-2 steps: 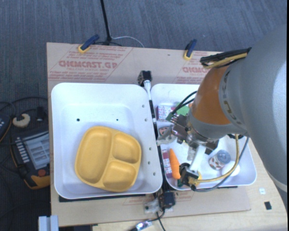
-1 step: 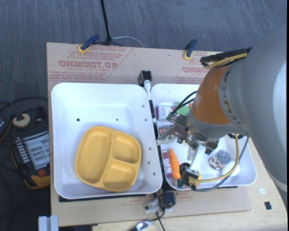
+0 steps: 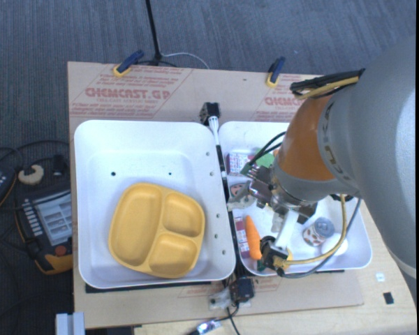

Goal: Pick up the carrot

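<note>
Carrot (image 3: 252,234), camera view: lies in the right-hand bin (image 3: 356,253), in its near-left part, just beside the wall shared with the left-hand bin (image 3: 91,159). It rests flat on the bin floor, not lifted. The long axis runs near-to-far in the view, roughly parallel to that dividing wall, with a slight tilt: the far end leans a little left, the near end a little right. Which end is the thin tip cannot be told at this sharpness.

The arm (image 3: 377,138) reaches in from the right and hangs over the right-hand bin, with the orange band (image 3: 304,142) above the wrist. The gripper (image 3: 265,190) is over the bin's left half, just past the carrot's far end and slightly to its right. Whether it is open or closed cannot be told, because the wrist covers it from above.

Other items in the right-hand bin:
- a red-and-white packet (image 3: 235,162) against the left wall, beyond the carrot;
- a green item (image 3: 265,159) beside the packet, partly hidden by the arm;
- a round grey-blue object (image 3: 324,227) and a brown-and-white object (image 3: 311,237), close together, to the right of the carrot.

The left-hand bin holds a yellow plate (image 3: 157,229) with three compartments, set toward the near side.

The worktop (image 3: 91,79) is a brown board with red lettering. A left clamp (image 3: 129,61) and a right clamp (image 3: 274,72), both yellow and blue, sit on its far edge.
</note>
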Controlling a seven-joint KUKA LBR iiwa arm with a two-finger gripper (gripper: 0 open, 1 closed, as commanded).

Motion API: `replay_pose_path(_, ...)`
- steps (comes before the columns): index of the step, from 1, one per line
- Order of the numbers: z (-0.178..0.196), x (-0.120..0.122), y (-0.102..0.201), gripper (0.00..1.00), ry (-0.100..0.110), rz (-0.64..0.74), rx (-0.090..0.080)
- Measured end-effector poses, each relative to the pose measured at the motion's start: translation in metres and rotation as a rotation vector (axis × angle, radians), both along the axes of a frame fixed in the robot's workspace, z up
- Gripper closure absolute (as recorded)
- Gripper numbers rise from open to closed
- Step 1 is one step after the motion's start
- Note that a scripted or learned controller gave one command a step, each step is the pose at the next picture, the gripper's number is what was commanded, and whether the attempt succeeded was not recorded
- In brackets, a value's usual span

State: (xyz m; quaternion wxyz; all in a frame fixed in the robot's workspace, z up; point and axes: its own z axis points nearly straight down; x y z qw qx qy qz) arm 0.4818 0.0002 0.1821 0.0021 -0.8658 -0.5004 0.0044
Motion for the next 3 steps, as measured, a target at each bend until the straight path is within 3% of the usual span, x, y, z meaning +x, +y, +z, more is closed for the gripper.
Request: replay_pose_path(3,0.0,0.0,0.0,0.0,0.0,0.0,0.0)
